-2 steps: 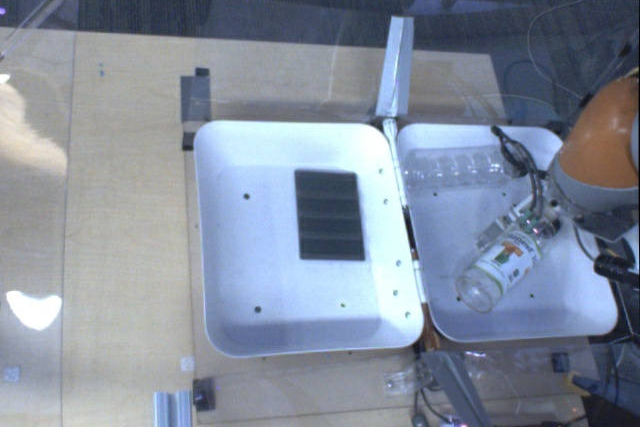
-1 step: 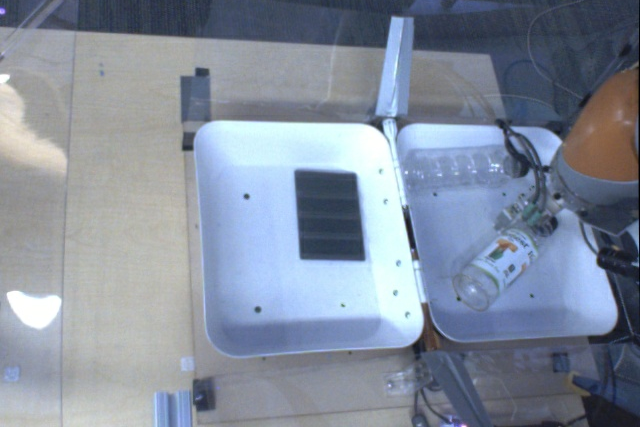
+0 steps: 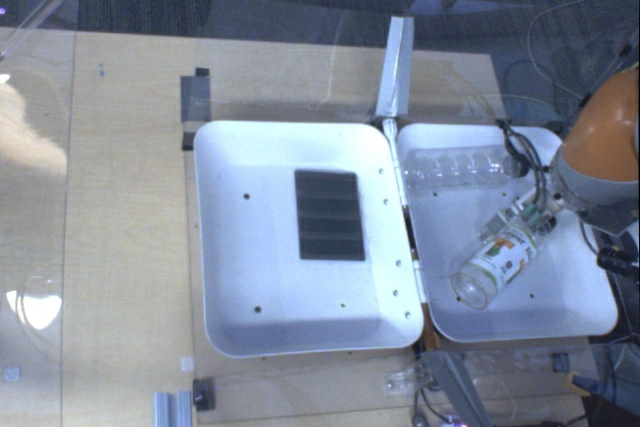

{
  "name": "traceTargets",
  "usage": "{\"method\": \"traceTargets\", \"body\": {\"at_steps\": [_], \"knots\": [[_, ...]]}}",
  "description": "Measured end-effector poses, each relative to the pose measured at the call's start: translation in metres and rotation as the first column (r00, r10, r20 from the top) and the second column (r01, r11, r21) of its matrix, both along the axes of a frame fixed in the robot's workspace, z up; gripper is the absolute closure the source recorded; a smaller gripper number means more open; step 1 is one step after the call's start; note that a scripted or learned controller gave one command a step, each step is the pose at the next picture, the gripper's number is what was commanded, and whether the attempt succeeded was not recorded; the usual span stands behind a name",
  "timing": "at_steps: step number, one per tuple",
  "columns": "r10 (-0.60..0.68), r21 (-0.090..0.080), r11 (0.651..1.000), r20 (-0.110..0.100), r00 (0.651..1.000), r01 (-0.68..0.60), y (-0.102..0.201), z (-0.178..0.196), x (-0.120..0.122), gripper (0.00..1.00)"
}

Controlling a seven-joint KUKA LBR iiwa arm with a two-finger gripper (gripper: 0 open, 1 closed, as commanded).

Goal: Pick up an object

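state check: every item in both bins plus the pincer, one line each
dark ridged pad: lying flat, middle of the left bin
clear plastic bottle: on its side along the right bin's far wall
labelled bottle: on its side, tilted diagonally, one end at the pincer
pincer: down at the labelled bottle's upper end; grip not discernible

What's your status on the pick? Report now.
Gripper over right bin, at labelled bottle's upper end; grasp unconfirmed. Clear bottle along back wall. Dark pad in left bin.
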State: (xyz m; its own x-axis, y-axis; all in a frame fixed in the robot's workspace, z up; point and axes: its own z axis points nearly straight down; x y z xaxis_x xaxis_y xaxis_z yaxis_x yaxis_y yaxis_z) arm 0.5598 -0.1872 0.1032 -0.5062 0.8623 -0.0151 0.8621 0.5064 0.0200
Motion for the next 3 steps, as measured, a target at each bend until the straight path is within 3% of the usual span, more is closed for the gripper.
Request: {"method": "traceTargets", "body": {"at_steps": [1, 2, 3], "knots": [[0.009, 0.000, 1.000, -0.009, 1.000, -0.009, -0.002, -0.013, -0.019, 0.00], [-0.279, 0.005, 0.960, -0.010, 0.960, 0.280, -0.018, -0.014, -0.044, 0.00], [-0.230, 0.003, 0.973, -0.006, 0.973, 0.230, -0.019, -0.013, -0.064, 0.00]]}}
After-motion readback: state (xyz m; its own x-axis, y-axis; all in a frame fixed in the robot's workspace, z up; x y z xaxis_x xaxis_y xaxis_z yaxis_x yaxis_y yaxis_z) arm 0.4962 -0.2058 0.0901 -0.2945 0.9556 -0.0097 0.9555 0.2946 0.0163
